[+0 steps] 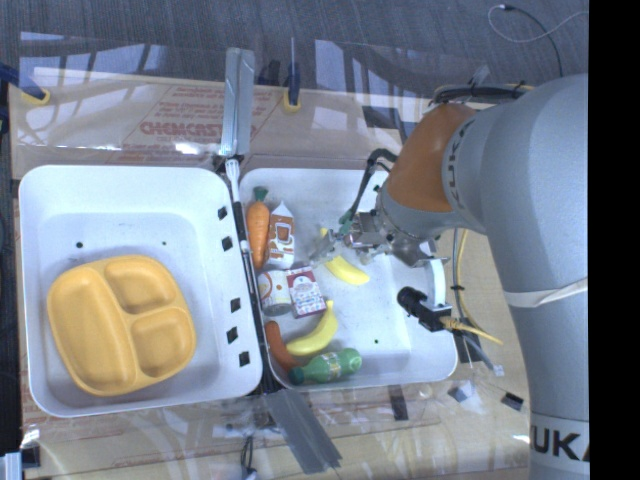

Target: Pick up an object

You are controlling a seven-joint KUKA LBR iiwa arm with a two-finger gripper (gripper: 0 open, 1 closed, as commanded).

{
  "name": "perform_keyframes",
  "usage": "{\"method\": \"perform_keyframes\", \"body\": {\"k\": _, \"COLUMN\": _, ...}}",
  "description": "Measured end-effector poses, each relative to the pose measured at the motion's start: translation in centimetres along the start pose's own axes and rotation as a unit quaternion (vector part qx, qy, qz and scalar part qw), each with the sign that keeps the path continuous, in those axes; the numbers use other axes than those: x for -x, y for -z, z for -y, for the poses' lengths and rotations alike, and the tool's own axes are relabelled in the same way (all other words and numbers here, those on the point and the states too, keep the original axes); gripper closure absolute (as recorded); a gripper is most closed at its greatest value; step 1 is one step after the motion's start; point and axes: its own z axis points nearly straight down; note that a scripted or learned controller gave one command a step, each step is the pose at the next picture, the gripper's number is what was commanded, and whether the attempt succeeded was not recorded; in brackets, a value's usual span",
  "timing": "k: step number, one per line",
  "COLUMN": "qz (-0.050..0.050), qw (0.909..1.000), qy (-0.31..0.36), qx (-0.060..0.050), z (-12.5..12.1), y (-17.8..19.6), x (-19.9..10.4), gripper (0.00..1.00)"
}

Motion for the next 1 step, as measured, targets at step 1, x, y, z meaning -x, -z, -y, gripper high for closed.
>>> {"method": "perform_keyframes", "body": {"k": 1, "qz": 0.0, "qw": 1.0, "qy": 0.002, "qx": -0.001, "z": -0.02, "y": 1.01, "x": -0.04, "gripper": 1.0}}
